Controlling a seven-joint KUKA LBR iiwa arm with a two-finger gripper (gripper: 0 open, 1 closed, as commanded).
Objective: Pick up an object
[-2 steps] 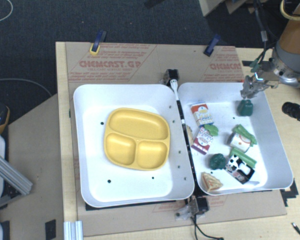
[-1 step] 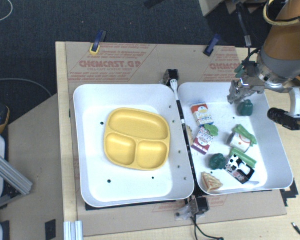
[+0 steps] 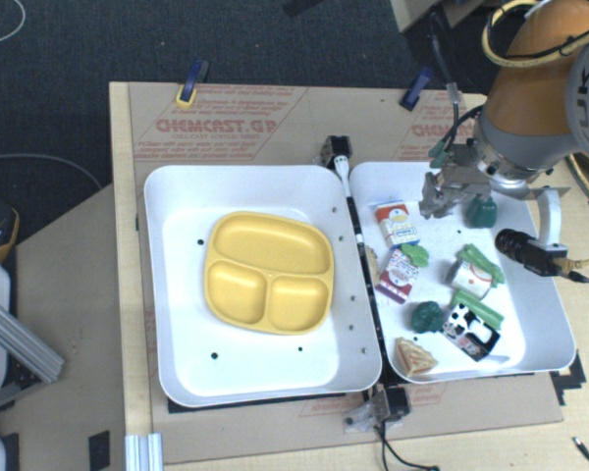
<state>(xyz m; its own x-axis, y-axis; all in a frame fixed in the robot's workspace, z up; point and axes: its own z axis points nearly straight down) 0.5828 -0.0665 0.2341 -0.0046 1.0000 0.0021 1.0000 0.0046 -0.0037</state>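
The gripper (image 3: 440,196) is seen low over the far part of the right bin (image 3: 550,314), beside a green piece (image 3: 482,211); whether anything is held cannot be told; small packets (image 3: 397,224) are scattered there; a yellow tray (image 3: 269,271) lies in the left bin (image 3: 177,263).

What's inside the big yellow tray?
The yellow tray in the left bin has three sections, and all look bare. The bin floor beneath the tray is covered, so that part stays hidden.

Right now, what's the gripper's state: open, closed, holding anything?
Gripper: over the right bin, beside a dark green object; open or closed cannot be told.
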